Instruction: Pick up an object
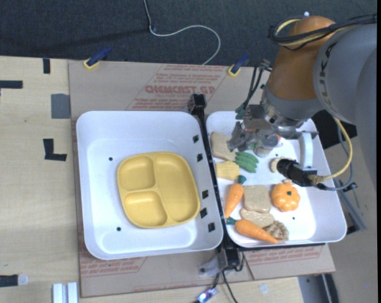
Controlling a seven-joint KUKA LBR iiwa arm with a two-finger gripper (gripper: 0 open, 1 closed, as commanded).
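Grey two-finger gripper (244, 141) hangs low over the right white bin's (329, 229) far-left corner — can't tell its state. Small green plastic toy veg (246, 161) just under it: prob. light, stiff, slick — pinch across its middle.

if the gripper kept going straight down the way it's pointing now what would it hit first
Most likely the green leafy toy vegetable, which lies just under the gripper in the right white bin, beside the tan bread slice. Depth is hard to judge from this slanted view, so it could land on either.
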